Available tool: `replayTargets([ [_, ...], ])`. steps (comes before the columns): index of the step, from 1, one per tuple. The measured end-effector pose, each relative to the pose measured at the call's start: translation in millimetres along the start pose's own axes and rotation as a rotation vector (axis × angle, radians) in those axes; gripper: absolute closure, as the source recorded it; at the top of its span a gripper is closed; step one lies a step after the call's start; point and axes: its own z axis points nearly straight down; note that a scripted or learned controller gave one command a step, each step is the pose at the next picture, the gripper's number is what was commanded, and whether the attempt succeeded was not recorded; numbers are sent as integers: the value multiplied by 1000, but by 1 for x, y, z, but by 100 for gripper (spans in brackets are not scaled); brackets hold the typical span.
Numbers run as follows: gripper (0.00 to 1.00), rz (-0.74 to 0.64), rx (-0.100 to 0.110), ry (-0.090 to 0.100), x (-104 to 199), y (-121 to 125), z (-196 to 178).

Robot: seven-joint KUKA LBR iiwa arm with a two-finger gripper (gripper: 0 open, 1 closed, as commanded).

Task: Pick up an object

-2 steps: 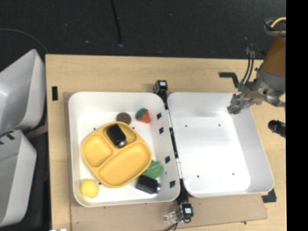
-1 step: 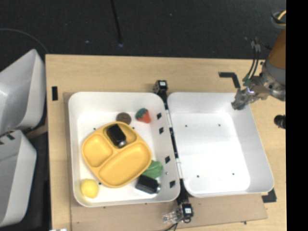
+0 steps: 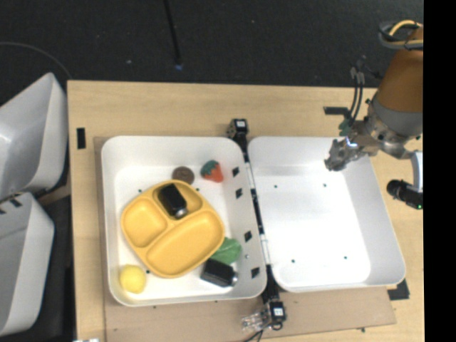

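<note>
My gripper (image 3: 338,157) hangs over the far right corner of the right bin (image 3: 370,269), with nothing visible in it. The left bin (image 3: 114,162) holds a yellow divided plate (image 3: 174,241) with a black object (image 3: 172,199) resting in one compartment. Beyond the plate lie a brown round piece (image 3: 183,174) and a red strawberry-like toy (image 3: 210,169). A yellow ball (image 3: 132,279) sits at the near left corner. A green item (image 3: 229,249) and a black block (image 3: 218,273) lie by the plate's near right edge.
The grey arm with its orange band (image 3: 400,84) reaches in from the right edge. White equipment (image 3: 28,141) stands left of the bench. Black clips (image 3: 238,127) mark the seam between the bins. Bare wood borders the bins.
</note>
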Motion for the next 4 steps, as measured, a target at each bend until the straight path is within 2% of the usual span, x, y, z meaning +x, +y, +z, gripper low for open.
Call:
replayTargets([
  [2, 100, -1, 1, 1, 103, -28, 4],
  [3, 100, -2, 1, 2, 164, -37, 5],
  [4, 100, -3, -1, 2, 214, -44, -10],
])
